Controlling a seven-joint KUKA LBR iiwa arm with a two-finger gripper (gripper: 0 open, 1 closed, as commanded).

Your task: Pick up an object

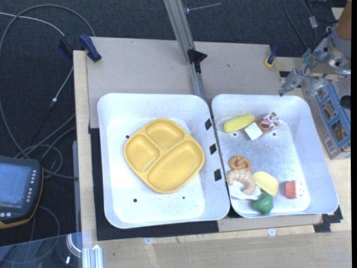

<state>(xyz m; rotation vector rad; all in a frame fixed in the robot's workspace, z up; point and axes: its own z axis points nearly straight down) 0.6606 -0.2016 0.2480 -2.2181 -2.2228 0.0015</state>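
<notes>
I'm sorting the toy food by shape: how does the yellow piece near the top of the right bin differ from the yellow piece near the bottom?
The upper yellow piece is long and slim like a corn cob, lying nearly level; the lower yellow piece is shorter, rounder and angled. The upper one sits beside a white block; the lower one sits next to a croissant. Both are yellow and lie in the right bin.

No readable text, labels, brands or numbers on anything.

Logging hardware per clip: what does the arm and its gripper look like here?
At the picture's upper right edge, the arm shows a grey body with an orange band above the wrist. Below it sits a grey metal gripper of angular, blocky parts. Dark cables trail nearby. No markings are legible.
</notes>
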